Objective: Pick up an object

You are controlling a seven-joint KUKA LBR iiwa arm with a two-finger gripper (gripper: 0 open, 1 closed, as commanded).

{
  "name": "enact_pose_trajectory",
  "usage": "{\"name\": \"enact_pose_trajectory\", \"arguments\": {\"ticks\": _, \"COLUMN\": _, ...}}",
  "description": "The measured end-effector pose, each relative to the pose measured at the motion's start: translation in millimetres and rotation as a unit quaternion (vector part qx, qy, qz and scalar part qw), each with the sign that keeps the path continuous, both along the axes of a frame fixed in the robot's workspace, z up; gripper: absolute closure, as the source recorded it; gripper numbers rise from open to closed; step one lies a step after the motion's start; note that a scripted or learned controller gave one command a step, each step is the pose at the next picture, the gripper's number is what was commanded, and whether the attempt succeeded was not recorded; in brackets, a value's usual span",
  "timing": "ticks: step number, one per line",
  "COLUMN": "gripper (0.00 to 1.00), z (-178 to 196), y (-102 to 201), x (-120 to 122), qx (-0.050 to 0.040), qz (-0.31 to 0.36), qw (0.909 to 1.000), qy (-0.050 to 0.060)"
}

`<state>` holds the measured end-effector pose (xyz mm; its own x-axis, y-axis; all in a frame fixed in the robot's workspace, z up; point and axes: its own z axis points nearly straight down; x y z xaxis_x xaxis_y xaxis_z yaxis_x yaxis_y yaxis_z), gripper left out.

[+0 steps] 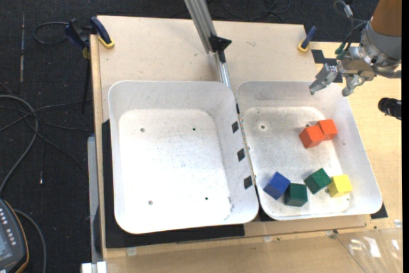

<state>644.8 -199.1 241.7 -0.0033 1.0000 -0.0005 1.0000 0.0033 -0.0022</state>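
Note:
The right bin holds several blocks. Two orange blocks sit side by side, touching, at its right middle. Near the front lie a blue block, a dark green block, a green block and a yellow block. My gripper hangs above the bin's back right rim, up and to the right of the orange blocks. Its fingers are spread apart with nothing between them.
The left bin lies beside the right one, their rims overlapping in the middle. A slanted metal pole rises from the bench's back. Clamps hold the wooden board at its back corners. Cables lie on the dark floor around.

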Motion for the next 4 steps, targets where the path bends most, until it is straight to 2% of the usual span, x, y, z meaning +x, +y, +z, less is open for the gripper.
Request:
{"name": "enact_pose_trajectory", "arguments": {"ticks": 1, "gripper": 0.00, "z": -117.6, "y": -1.6, "x": -17.0, "qx": -0.0038, "qz": 0.001, "qw": 0.9999, "qy": -0.013}}
{"name": "enact_pose_trajectory", "arguments": {"ticks": 4, "gripper": 0.00, "z": -126.6, "y": 25.2, "x": -43.5, "qx": -0.0053, "qz": -0.001, "qw": 0.9998, "qy": -0.019}}
